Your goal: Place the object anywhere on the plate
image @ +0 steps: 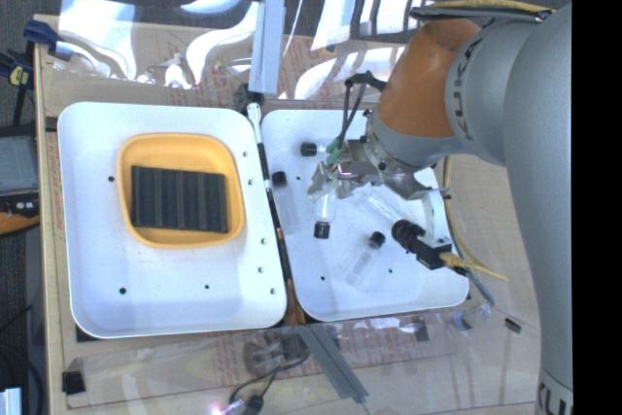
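Placing not begun: end effector (330, 178) low over the right bin (321, 292), yellow plate (175, 149) waiting in the left bin (87, 287).

The end effector hangs at about 10 o'clock of the right bin's middle, among small clear vials with black caps. One vial (363, 259) lies flat at 5 o'clock from it, and a black-capped piece (321, 228) sits at 6 o'clock. Spread or pressed together, I cannot tell from this slant, and nothing is plainly seen gripped. The plate lies off at 9 o'clock, across the wall between the bins. It carries a dark ribbed slab (185, 197) but no vial. Judgement: the object is probably one of these vials, all lying in the right bin. The pick is unconfirmed — lift, carry across and release are all left to do.
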`<state>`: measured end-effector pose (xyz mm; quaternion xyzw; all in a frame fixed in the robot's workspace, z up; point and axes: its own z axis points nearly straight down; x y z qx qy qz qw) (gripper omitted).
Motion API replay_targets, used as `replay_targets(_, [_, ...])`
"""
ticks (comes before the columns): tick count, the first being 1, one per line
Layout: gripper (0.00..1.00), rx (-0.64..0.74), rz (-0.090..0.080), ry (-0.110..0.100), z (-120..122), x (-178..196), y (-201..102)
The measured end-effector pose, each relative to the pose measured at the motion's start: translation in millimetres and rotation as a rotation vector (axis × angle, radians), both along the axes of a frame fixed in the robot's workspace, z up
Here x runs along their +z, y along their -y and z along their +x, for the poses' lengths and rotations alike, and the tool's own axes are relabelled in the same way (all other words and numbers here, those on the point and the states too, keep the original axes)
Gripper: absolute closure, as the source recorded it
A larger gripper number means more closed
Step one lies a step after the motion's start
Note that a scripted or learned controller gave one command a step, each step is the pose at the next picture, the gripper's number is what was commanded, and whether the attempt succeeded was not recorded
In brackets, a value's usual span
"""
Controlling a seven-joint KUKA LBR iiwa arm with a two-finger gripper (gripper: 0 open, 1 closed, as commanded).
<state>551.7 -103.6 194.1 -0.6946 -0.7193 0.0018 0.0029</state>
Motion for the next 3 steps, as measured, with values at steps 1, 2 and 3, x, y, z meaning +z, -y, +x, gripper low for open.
replay_targets(1, [1.00,0.123,-0.001,0.002,19,10,-47])
replay_targets(2, [1.00,0.224,0.000,0.003,71,-3,-84])
replay_targets(3, [0.00,0.224,0.000,0.004,72,-3,-84])
